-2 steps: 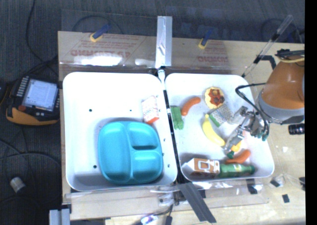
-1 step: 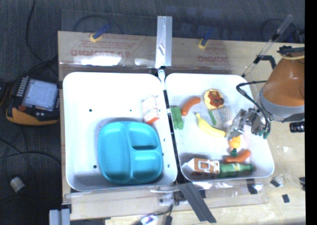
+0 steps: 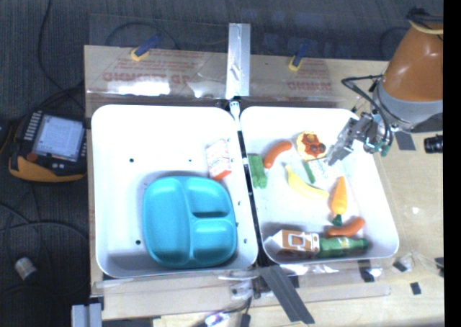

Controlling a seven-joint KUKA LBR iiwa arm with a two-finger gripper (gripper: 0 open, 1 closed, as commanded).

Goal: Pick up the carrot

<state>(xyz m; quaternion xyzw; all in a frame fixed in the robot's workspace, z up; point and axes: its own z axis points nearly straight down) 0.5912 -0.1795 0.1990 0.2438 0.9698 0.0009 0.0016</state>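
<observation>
1. Arm (image 3: 414,73) comes in from the upper right, orange band over the bench edge, grey wrist angled down and left toward the right bin (image 3: 385,196).
2. Gripper (image 3: 337,154) sits over the upper-right area of that bin, fingers pointing down-left. Too small and blurred to read the finger gap, so spread or pressed together: cannot tell. Nothing visibly between them.
3. Carrot (image 3: 338,196) lies in the right bin, right of centre, roughly upright in view with the narrow end up. It is below the gripper, near but apart from it.
4. Around the carrot: banana (image 3: 302,183) just to its left; a red-orange sausage-shaped piece (image 3: 346,227) just below it, with a green bottle (image 3: 344,246) along the bin's lower wall and a brown carton (image 3: 297,240) to that bottle's left.
5. Upper part of the bin: a second orange sausage-shaped piece (image 3: 277,151), a round pizza-like toy (image 3: 311,144) close to the gripper tips, and a green piece (image 3: 256,171) against the left wall.
6. Left bin (image 3: 115,145) holds a teal divided tray (image 3: 190,221) and a small white-and-red packet (image 3: 218,158).
</observation>
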